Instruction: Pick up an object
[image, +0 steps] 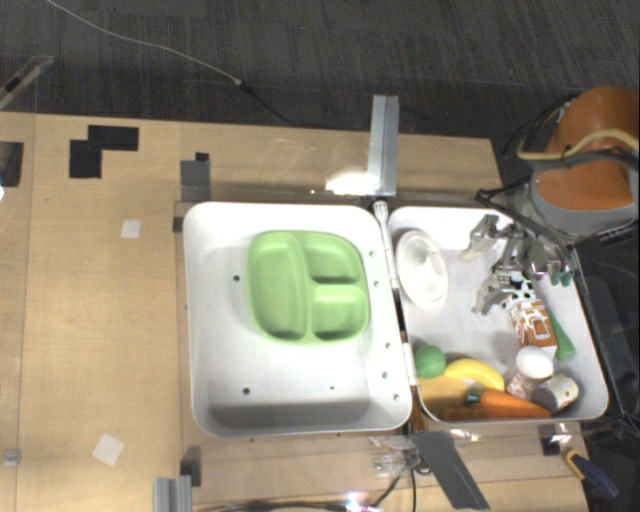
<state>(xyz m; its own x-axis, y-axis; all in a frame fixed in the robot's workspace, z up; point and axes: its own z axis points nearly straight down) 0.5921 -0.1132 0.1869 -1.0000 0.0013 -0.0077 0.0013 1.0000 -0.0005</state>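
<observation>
Over the right bin's far right corner the gripper (505, 265) hangs, whether open or closed I cannot tell. Just toward the bin's near edge stands a small bottle (531, 325), long axis running far to near, the likeliest pick.

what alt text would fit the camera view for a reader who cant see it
A gripper hangs over the right bin, near a white bowl, with a banana, carrot and green ball along the bin's near edge. The left bin holds a green divided tray.
</observation>
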